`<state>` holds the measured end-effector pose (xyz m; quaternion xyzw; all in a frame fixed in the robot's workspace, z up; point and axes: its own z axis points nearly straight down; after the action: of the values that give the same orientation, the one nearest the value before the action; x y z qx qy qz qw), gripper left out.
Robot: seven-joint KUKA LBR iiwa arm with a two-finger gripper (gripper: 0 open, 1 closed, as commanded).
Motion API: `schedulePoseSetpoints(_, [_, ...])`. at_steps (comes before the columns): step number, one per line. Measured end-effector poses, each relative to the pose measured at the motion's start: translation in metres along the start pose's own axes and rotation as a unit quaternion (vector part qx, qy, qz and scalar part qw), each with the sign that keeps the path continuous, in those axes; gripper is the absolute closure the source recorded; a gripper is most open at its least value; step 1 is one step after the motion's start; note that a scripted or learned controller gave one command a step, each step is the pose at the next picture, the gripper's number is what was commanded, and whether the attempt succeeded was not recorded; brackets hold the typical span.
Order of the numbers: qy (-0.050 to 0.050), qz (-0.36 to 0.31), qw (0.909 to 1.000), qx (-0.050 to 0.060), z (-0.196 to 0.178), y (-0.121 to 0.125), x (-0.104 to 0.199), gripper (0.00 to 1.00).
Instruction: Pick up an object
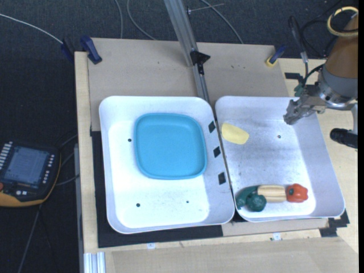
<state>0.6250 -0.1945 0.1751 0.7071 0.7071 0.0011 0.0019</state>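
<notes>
The right bin [301,152] holds a pale yellow lump [234,133] near its upper left. Along its front edge lie a dark green piece [252,200], a tan roll-shaped piece [272,193] and a red tomato-like piece [296,193], touching in a row. My gripper [295,114] hangs over the bin's upper right corner, far from all of these, with nothing visible between its fingers. The grey fingertips point down and left, too small to read.
The left bin [116,169] carries a blue square plate [170,145]. A metal post [185,27] slants down to the gap between the bins. Clamps sit at the bench's back corners, and a pendant lies on the floor at left.
</notes>
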Motion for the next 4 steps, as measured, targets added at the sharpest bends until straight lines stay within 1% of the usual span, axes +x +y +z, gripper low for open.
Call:
schedulePoseSetpoints(1, [0.000, 0.000, 1.0000, -0.001, -0.053, 0.001, 0.000, 1.00])
schedulePoseSetpoints(2, [0.001, -0.002, 1.0000, 0.002, -0.052, -0.007, 0.044, 1.00])
schedulePoseSetpoints(3, [0.001, -0.002, 1.0000, 0.002, -0.052, -0.018, 0.092, 1.00])
schedulePoseSetpoints(4, [0.001, -0.002, 1.0000, 0.002, -0.044, -0.019, 0.142, 1.00])
